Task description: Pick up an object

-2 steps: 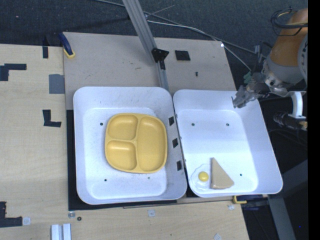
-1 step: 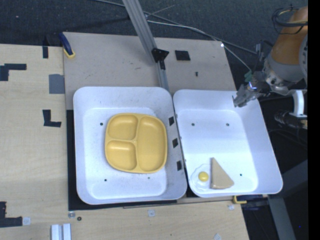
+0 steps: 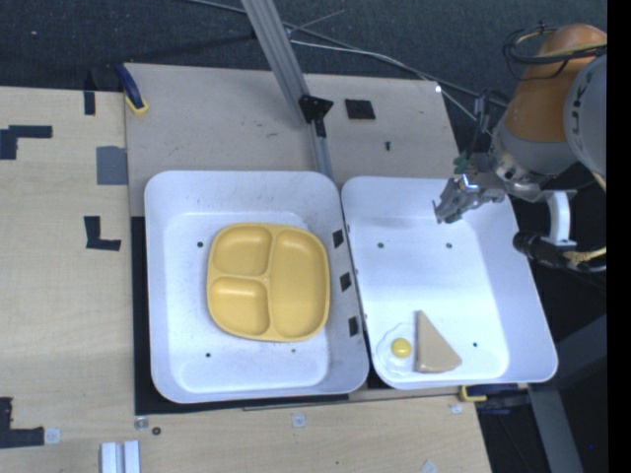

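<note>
Hovering over the upper right corner of the right bin (image 3: 513,294), the gripper (image 3: 454,208) is pointing down and left, nothing visibly between its tips; too small and dark here, so can't tell its state. The arm (image 3: 552,106) is coming in from the right, grey with the orange band above the wrist, cables looping around it.

The right bin is carrying two things, both sitting in its lower left corner, well apart from the gripper: a tan wedge (image 3: 434,345), triangular with its point aiming up, and a small yellow ball (image 3: 400,347) lying just beside the wedge on its left. Can't tell whether they're touching.

The left bin (image 3: 177,264) is holding a yellow divided plate (image 3: 268,282) with three compartments, lying flat near the middle, slightly rotated. Compartments are looking bare.

Both bins are sitting side by side on the surface (image 3: 227,116), edges touching or nearly so along the middle. A grey metal bar (image 3: 281,47) is running diagonally down from the top toward the gap between the bins. Black tape marks are showing on the surface at left.
</note>
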`<state>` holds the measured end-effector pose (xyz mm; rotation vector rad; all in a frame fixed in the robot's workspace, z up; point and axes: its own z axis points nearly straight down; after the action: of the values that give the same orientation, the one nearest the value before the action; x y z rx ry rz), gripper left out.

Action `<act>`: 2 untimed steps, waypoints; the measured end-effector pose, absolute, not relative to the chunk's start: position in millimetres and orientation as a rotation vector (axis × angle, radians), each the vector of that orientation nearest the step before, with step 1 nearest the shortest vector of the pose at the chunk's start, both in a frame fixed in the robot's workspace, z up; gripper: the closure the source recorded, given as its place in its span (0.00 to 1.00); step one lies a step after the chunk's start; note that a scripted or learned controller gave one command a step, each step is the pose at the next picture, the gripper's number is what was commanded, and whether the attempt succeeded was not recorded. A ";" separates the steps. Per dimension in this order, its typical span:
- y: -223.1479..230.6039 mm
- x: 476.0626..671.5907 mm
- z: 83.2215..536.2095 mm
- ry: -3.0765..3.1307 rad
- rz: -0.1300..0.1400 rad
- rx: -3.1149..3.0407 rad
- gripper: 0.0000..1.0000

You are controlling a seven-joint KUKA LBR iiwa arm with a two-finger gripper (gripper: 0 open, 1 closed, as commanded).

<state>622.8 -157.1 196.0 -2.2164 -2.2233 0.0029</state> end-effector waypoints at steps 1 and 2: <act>-106.7 608.0 188.6 -2.224 0.003 -2.213 1.00; -63.7 598.5 189.4 -2.225 0.002 -2.214 1.00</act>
<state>598.5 -63.7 189.4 -2.2137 -2.2246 0.0020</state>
